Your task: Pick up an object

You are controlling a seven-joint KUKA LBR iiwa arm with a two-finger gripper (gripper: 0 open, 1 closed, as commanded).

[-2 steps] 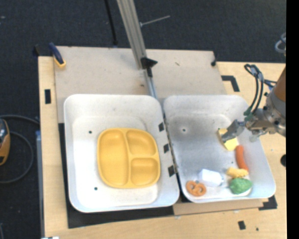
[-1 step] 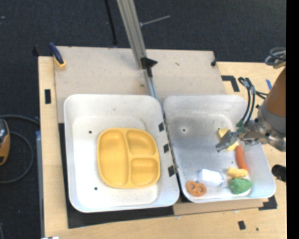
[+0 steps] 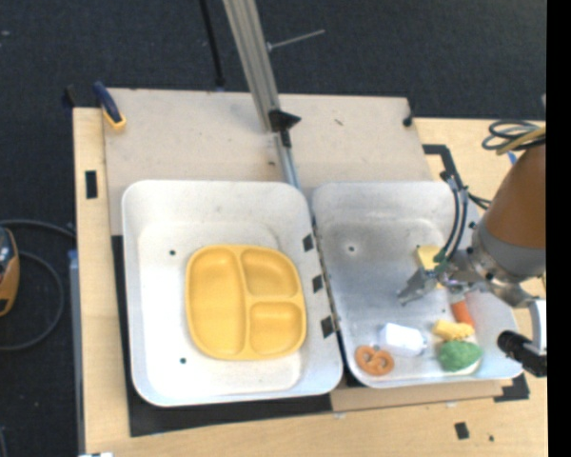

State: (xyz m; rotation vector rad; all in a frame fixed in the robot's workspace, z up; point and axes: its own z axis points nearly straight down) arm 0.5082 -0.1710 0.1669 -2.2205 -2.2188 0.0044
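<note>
Low over the right bin (image 3: pixel 362 217) hangs my gripper (image 3: pixel 415 288), reaching in from the right. A small yellow piece (image 3: pixel 427 255) lies right beside its upper side; whether they touch is unclear. Along the bin's front right lie an orange-red stick (image 3: pixel 462 308), a yellow lump (image 3: pixel 454 329), a green lump (image 3: pixel 459 354), a white block (image 3: pixel 403 337) and an orange pretzel-shaped piece (image 3: pixel 373 359). The gripper is above and slightly right of the white block, apart from it.
The left bin (image 3: pixel 152 227) holds a yellow divided plate (image 3: pixel 246 301). A metal post (image 3: pixel 257 55) rises behind the bins' shared edge. The arm's orange band (image 3: pixel 521 198) and grey wrist stand over the right bin's right rim.
</note>
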